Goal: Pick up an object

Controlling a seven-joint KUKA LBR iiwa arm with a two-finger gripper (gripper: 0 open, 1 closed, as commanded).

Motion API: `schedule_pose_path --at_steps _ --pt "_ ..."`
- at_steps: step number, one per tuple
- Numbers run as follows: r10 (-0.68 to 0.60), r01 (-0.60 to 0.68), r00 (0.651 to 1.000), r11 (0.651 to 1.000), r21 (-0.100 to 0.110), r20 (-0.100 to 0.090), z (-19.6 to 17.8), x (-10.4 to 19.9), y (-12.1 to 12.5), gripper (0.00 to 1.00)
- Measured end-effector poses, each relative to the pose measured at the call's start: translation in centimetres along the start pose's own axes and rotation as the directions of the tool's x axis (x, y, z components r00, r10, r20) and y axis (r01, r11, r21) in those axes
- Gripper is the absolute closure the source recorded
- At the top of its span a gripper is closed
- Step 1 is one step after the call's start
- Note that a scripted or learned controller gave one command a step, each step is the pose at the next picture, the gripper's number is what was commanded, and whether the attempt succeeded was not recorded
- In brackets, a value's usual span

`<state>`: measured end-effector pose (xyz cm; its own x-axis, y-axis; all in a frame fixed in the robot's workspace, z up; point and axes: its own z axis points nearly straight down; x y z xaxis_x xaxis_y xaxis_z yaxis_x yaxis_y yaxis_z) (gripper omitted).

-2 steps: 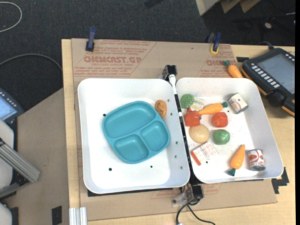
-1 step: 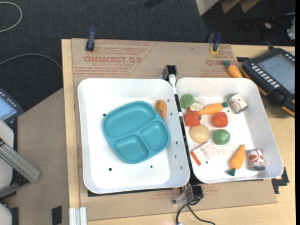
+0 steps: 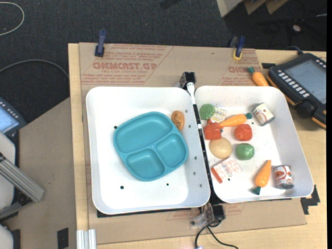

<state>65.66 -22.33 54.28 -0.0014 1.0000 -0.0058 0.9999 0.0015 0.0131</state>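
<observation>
On my feed I see the two shallow white bins side by side on a cardboard-covered bench. The left white bin [image 3: 98, 154] fills the centre-left of the frame and holds a teal plastic divided plate [image 3: 150, 145] with three compartments, lying flat and turned at an angle. Just off the plate's upper right corner, against the bin's right wall, sits a small brown oval piece like a bread roll [image 3: 178, 120].

The right white bin [image 3: 295, 154] carries the scattered toy food. Near its upper left are a green broccoli-like piece [image 3: 207, 111] and an orange carrot [image 3: 233, 121] lying roughly level. Below these I see a red pepper-shaped piece [image 3: 212, 132], a red tomato-like piece [image 3: 243, 133], a beige potato-shaped piece [image 3: 220, 148] and a round green piece [image 3: 245, 151]. A small can [image 3: 262, 114] lies tilted at the upper right. Toward the bottom of the bin are a flat red-and-white packet [image 3: 225, 169], a second orange carrot [image 3: 263, 174] lying at a slant, and a red-and-white can [image 3: 283, 177] just beside it.

At the frame's right edge, outside the bins, rests a black handheld pendant [image 3: 303, 82].
</observation>
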Motion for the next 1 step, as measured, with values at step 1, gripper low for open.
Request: schedule_pose_path --at_steps 1 --pt "0.002 -0.002 1.0 1.0 0.019 -0.007 7.29 0.0 0.91 1.0"
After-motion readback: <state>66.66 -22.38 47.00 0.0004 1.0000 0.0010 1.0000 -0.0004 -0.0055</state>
